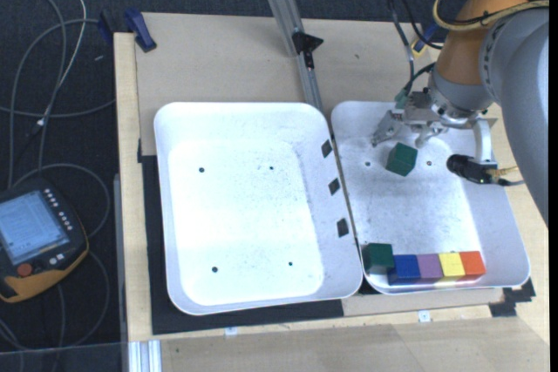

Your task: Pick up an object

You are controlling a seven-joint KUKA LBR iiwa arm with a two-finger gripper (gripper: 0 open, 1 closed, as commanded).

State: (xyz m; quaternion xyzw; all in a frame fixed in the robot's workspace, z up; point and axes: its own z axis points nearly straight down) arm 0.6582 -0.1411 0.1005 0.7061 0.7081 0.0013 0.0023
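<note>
While spread wide, jaws (406,131) just above green cube (402,159), mid-bin, well apart from right bin (514,261) walls.

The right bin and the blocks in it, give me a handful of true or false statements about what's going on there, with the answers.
1. A row of coloured blocks lies along the near edge of the right bin. True.
2. The loose green block lies in the left bin. False: it is in the right bin, toward its far end, just below the gripper.
3. The row ends with an orange block on its right. True.
4. The yellow block sits beside the blue block. False: the purple block lies between them.
5. The arm hangs over the left bin. False: it is over the far part of the right bin.
</note>
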